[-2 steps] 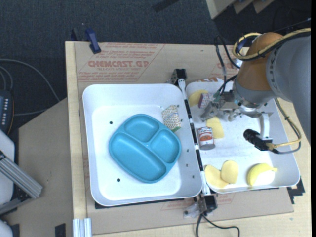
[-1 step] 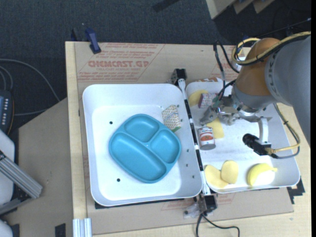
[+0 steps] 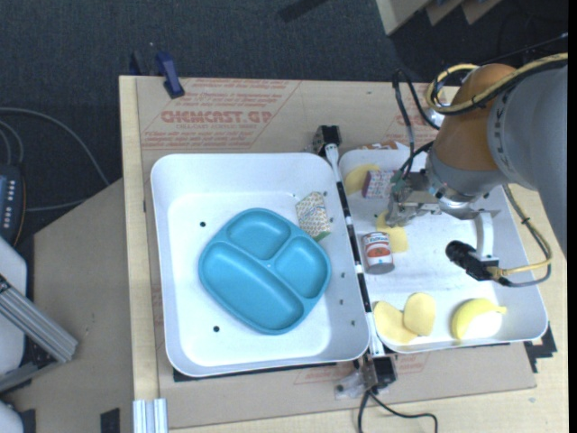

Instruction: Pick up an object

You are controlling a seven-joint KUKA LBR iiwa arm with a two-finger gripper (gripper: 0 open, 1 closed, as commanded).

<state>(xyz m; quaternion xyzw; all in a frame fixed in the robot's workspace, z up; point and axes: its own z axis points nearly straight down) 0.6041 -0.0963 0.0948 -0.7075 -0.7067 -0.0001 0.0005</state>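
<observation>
Right bin (image 3: 532, 318), centre-right of frame: small can with red label (image 3: 378, 252) upright near the bin's left wall. Just above-right of it, a small yellow piece (image 3: 395, 239). Gripper (image 3: 407, 198) low over the bin's upper part, directly above that piece; whether it is open, closed or gripping cannot be told. Yellow item (image 3: 358, 179) and a packet (image 3: 377, 184) upper left of the bin. Along the bottom edge: two pale yellow pieces (image 3: 404, 317), and a lemon-like fruit (image 3: 475, 317). Left bin (image 3: 171, 242): blue divided plate (image 3: 263, 269) mid-frame, patterned crumpled object (image 3: 313, 214) at its upper right.
</observation>
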